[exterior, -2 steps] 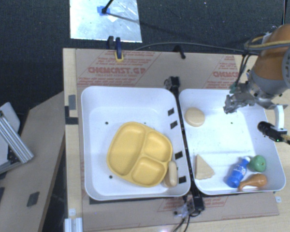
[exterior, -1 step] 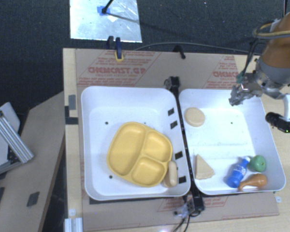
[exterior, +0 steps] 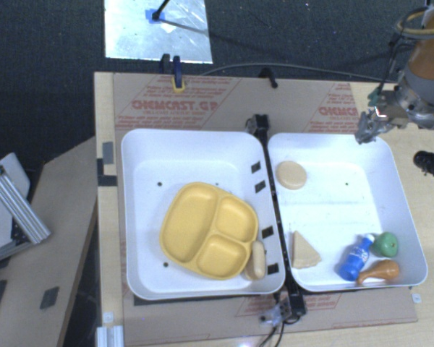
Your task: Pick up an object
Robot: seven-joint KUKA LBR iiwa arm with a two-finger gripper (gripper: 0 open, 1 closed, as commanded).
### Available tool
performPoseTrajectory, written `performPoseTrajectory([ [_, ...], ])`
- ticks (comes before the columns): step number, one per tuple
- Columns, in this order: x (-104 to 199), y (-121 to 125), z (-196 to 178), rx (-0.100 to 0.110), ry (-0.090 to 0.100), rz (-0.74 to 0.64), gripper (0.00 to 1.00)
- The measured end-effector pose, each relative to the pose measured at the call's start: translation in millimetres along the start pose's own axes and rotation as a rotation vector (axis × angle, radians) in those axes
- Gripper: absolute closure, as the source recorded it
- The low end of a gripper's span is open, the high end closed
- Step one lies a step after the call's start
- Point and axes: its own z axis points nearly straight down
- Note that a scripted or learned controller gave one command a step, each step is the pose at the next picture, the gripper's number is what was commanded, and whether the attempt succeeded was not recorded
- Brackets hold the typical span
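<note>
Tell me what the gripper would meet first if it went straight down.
Probably the far right rim of the right shallow white bin: the gripper sits over that corner. Depth is unclear, so it may miss.

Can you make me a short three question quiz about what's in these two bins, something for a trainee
1. True or false: the yellow divided plate lies in the left bin.
2. Which item sits nearest the top left corner of the right bin? A) the blue bottle B) the round tan biscuit C) the green apple
3. Fill in: the gripper hovers over the right bin's top ____ corner.

Key:
1. True.
2. B; the bottle and apple lie near the bottom right corner, by the orange-brown drumstick.
3. Right.
</note>
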Motion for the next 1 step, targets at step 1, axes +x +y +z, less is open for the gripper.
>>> performPoseTrajectory([
  [1,-0.3,1.6,-39.6,0.000,0.000,0.000,1.00],
])
